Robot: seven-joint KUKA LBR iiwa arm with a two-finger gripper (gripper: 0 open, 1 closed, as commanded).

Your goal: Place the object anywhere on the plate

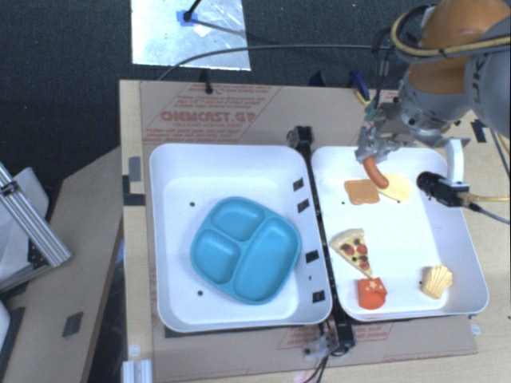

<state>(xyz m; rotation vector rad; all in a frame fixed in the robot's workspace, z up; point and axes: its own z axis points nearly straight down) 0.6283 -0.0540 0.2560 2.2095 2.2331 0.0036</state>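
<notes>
A blue plate (246, 250) with three compartments lies in the left bin (180, 174). My gripper (374, 156) hangs over the far left part of the right bin (463, 246). A red-orange toy sausage (376, 173) hangs tilted from the fingertips, its upper end between them. The gripper is shut on it. The sausage's lower end hangs over a tan toast slice (362, 191) and a pale yellow piece (398, 189).
The right bin also holds a pizza slice (352, 248), a red toy vegetable (371, 293) and a yellow ridged shell-like piece (436, 281). A black divider (315, 214) with clips runs between the bins. A black fitting with a cable (437, 186) juts over the right bin.
</notes>
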